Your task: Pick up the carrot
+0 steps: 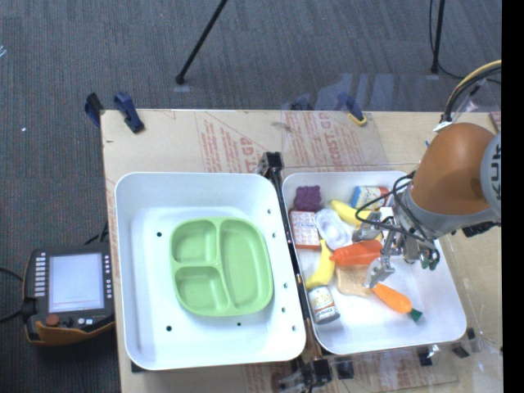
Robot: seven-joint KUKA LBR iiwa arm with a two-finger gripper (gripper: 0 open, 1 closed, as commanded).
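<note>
The carrot is orange with a green tip and lies flat on the floor of the right bin, towards its front right. My gripper hangs just above and to the left of the carrot's thick end, below the arm's orange band. It is over a red-orange toy and a bread slice. The carrot rests on the bin floor with nothing around it.
The right bin also holds two bananas, a purple toy, a small can, a white cup and two small boxes. A green divided plate sits in the left bin. A control pendant lies off the bench at the left.
</note>
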